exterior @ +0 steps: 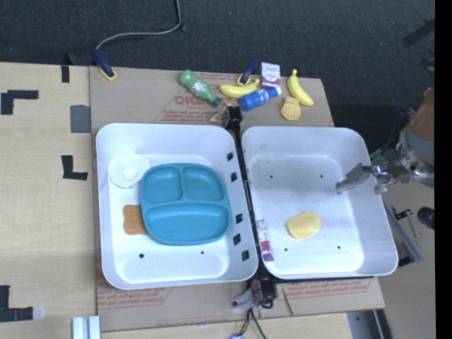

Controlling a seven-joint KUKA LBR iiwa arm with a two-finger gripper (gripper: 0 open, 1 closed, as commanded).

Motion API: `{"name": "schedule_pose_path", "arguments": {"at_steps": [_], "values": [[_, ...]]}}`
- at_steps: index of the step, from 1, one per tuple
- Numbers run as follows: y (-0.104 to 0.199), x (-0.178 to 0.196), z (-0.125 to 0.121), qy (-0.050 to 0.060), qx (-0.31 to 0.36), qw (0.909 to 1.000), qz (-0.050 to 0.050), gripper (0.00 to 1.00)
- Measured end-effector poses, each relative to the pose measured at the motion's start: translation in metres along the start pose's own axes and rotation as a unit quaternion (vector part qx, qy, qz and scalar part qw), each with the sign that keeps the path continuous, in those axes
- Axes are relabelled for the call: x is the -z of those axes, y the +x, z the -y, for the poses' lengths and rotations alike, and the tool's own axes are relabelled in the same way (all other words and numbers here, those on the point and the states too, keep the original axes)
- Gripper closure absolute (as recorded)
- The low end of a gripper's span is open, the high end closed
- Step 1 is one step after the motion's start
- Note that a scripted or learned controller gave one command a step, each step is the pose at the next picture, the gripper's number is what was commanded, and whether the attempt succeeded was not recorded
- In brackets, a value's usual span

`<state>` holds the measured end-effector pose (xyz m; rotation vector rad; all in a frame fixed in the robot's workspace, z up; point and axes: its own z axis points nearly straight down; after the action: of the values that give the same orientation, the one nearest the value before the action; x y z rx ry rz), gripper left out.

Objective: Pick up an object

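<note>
Camera view, sweeping from the left: the left bin [106, 189] carries a blue divided plate [186, 203], with a clear cup [126, 171] at its upper left and an orange piece [132, 219] tucked beside it. Over in the right bin [353, 143], a yellow object [304, 225] lies near the front. The end effector [351, 181] hovers at the right wall, well apart from it; open or closed, I cannot tell.

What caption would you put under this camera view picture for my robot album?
Robot gripper hovers at the right bin's edge, above a yellow object; a blue plate sits in the left bin.
</note>
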<state>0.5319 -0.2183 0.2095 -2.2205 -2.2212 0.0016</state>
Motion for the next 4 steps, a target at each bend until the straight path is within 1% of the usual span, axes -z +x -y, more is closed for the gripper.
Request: {"name": "schedule_pose_path", "arguments": {"at_steps": [1,2,3,4], "values": [[0.067,-0.060,-0.001,0.000,0.001,1.0000,-0.001,0.00],[0.112,-0.123,0.015,-0.003,0.001,1.0000,-0.001,0.00],[0.138,-0.011,-0.057,-0.002,0.001,1.0000,0.000,0.00],[0.113,-0.046,-0.013,0.001,0.000,1.0000,0.000,0.00]]}}
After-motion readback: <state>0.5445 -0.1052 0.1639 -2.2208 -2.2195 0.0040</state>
